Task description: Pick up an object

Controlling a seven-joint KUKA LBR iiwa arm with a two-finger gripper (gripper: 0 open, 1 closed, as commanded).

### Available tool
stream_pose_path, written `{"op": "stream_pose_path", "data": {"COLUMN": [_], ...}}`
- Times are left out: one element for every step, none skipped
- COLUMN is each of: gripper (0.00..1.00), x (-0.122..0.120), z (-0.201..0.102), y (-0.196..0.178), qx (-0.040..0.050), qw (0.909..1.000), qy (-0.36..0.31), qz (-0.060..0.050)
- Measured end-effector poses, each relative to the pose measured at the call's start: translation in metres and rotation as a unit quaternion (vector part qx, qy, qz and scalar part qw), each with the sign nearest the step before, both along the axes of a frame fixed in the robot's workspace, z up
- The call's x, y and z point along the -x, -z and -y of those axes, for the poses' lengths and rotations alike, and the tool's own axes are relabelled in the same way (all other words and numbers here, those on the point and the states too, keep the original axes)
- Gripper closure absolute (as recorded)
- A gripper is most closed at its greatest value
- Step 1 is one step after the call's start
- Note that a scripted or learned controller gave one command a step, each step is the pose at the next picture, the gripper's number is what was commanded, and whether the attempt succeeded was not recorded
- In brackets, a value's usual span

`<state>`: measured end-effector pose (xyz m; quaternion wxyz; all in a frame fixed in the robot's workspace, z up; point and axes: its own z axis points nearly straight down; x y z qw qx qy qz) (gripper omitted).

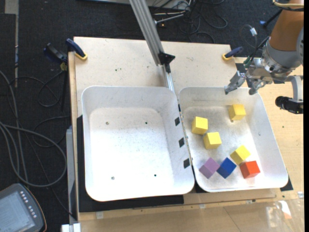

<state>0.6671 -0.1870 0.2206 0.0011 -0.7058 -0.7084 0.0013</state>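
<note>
Yellow foam cubes, four of them, lay in your right-hand shallow white plastic bin (270, 129), the farthest one (236, 111) sitting just below the two-finger metal gripper (243, 87). You had that gripper spread open and holding nothing, hovering over the bin's back rim. Purple (209, 167), blue (226, 167) and red (249, 168) cubes clustered near the front.

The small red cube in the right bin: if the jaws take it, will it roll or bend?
The small red cube has flat faces, so it probably would not roll. It looks solid, likely stiff. A small blue cube and a yellow cube sit close, so a push may move them.
</note>
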Motion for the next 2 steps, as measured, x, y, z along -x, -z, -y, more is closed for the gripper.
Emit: {"op": "stream_pose_path", "data": {"gripper": [0.00, 0.00], "x": [-0.003, -0.009], "z": [0.006, 0.010], "y": [0.061, 0.102], "qx": [-0.0002, 0.0016], "qw": [1.0000, 1.0000], "qy": [0.002, 0.001], "qz": [-0.001, 0.006]}}
